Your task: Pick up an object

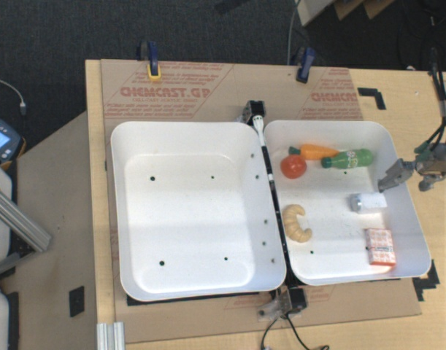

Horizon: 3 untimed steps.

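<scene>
The right bin (406, 208) holds an orange carrot (317, 152), a green bottle (348, 159) lying on its side, a red tomato (293, 167), a tan croissant (298, 223), a small white-and-grey object (367, 202) and a pink box (381, 247). My gripper (410, 180) hangs at the bin's right rim, to the right of the green bottle and above the white-and-grey object. Its fingers (393, 175) stand apart, open, with nothing between them.
The left bin (186, 210) lies beside the right one, with a black divider strip (268, 188) between them. Both rest on a cardboard sheet (208, 86) held by clamps (152, 60) at the back edge. A cable (441, 108) hangs near the gripper.
</scene>
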Each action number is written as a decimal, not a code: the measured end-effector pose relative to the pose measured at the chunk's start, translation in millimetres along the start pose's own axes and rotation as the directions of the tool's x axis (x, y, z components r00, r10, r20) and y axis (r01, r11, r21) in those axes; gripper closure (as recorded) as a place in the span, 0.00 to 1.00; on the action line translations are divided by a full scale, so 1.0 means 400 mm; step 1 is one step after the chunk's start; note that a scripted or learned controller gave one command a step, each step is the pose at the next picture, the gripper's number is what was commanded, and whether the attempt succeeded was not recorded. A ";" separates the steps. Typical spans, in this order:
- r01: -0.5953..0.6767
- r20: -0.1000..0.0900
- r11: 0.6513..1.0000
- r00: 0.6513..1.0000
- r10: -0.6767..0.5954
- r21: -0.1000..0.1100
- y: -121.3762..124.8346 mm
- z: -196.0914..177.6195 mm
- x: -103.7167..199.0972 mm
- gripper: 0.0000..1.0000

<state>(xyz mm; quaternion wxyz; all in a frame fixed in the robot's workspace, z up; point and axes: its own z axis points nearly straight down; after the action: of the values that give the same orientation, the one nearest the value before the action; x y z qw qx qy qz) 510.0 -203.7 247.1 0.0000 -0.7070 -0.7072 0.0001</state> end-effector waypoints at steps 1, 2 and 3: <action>0.001 -0.008 1.000 1.000 -0.001 0.015 -0.087 0.348 0.115 0.00; 0.016 -0.005 1.000 1.000 -0.016 -0.008 -0.073 0.147 0.525 0.00; -0.004 0.002 1.000 1.000 0.004 -0.002 -0.077 0.157 0.352 0.00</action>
<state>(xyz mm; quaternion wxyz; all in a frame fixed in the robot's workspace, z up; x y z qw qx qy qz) 479.0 -62.9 184.4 -0.0013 -0.7085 -0.7057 0.0002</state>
